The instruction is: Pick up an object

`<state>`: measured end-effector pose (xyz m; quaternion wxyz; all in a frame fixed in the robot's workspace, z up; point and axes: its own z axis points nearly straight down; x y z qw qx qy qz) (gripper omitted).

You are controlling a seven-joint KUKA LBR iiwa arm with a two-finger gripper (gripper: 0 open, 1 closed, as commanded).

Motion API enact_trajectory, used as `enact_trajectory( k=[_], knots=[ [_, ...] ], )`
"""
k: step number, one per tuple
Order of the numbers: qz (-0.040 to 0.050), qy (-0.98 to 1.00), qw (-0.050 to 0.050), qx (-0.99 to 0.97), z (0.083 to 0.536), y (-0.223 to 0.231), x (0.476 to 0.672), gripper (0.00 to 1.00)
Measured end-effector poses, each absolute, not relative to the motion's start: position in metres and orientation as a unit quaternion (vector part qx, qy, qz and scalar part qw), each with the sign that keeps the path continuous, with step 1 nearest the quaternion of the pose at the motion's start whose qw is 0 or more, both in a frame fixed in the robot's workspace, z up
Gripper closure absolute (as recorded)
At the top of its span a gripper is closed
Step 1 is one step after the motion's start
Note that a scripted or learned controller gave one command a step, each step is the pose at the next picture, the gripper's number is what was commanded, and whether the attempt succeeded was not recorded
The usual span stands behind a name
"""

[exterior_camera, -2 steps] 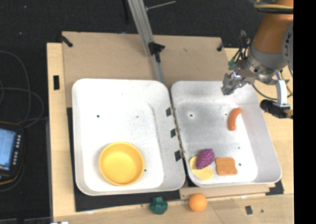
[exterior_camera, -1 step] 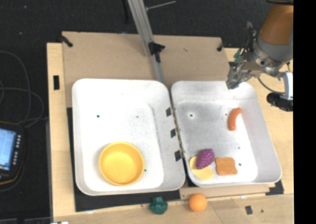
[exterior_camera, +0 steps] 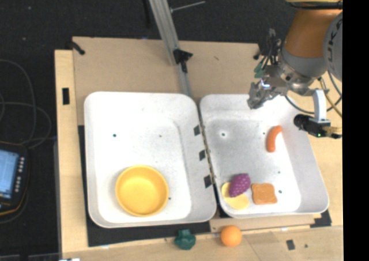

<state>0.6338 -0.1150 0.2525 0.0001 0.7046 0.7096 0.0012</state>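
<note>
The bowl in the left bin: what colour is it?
Yellow; the bowl shows in the camera view.

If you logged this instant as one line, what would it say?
gripper: over right bin's far edge, holding nothing seen | right bin: carrot, grapes, toast | left bin: yellow bowl

2 white bins side by side on the bench. Left bin (exterior_camera: 115, 116) has 1 yellow bowl (exterior_camera: 142, 190) near its front edge. Right bin (exterior_camera: 300, 196) has an orange sausage-shaped piece (exterior_camera: 273, 138) toward the right wall, and at the front a purple grape bunch (exterior_camera: 240, 184) sitting on a pale yellow piece (exterior_camera: 235, 199), with a toast-coloured slice (exterior_camera: 264, 193) just beside them. Gripper (exterior_camera: 257, 98) hangs over the right bin's back edge, apart from all 4 items, nothing visible between its tips. Outside the bins, on the bench front: an orange ball (exterior_camera: 230, 235) and a small green object (exterior_camera: 185, 239).
</note>
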Motion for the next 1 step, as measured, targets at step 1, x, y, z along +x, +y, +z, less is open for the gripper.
enact_trajectory(
  k=[1],
  knots=[
    [0.0006,0.708,0.0,0.706,0.2595,-0.0645,0.6214,1.0]
  ],
)
